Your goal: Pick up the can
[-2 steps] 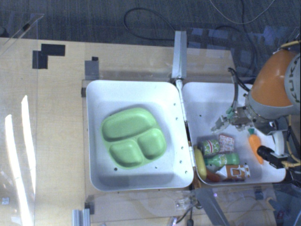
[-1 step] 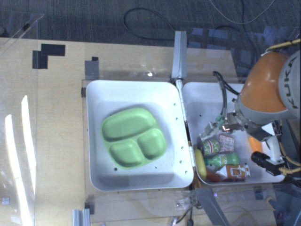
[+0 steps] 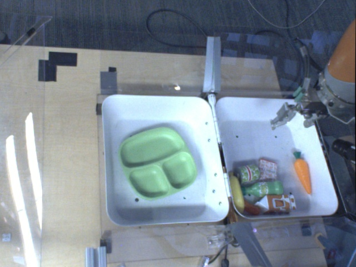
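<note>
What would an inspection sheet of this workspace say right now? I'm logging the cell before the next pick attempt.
Surface: wooden bench bearing a left bin and a right bin, split by a metal divider.
Job's things: can lying in the right bin's near half, against other items.
Clutter: carrot, banana, green bottle, small carton and packet in the right bin; green divided tray in the left bin.
Grippers: gripper over the right bin's far right, apart from the can, holding nothing.
Cables: black cables on the floor beyond the bench.
Surroundings: dark carpet.
</note>
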Robot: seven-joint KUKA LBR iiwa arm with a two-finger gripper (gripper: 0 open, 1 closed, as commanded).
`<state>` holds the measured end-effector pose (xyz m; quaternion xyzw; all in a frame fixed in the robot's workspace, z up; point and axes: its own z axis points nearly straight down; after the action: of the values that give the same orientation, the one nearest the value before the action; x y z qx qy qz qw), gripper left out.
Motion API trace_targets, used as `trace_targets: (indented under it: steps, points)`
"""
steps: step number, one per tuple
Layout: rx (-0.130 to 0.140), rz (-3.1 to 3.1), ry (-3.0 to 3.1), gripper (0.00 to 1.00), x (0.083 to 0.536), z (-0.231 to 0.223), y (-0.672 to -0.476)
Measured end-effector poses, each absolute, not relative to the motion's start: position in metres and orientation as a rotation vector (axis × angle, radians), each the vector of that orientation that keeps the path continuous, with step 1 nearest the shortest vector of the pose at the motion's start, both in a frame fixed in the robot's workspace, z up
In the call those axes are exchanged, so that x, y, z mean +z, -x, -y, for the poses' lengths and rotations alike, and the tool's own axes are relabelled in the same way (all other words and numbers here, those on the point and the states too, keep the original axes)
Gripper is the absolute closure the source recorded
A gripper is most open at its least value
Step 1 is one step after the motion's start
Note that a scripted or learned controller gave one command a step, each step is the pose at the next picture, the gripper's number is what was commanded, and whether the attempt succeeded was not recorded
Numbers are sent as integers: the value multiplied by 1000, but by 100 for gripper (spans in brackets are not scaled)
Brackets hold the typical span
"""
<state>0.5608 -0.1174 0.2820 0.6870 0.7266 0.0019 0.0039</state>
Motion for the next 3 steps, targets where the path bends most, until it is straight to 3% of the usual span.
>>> trace_targets:
  steps: [1, 2, 3]
  points:
    - [3, -2387, -2039, 0, 251, 45, -570]
    - [4, -2511, -1881, 0, 240, 56, -522]
    - [3, -2555, -1822, 0, 185, 63, -513]
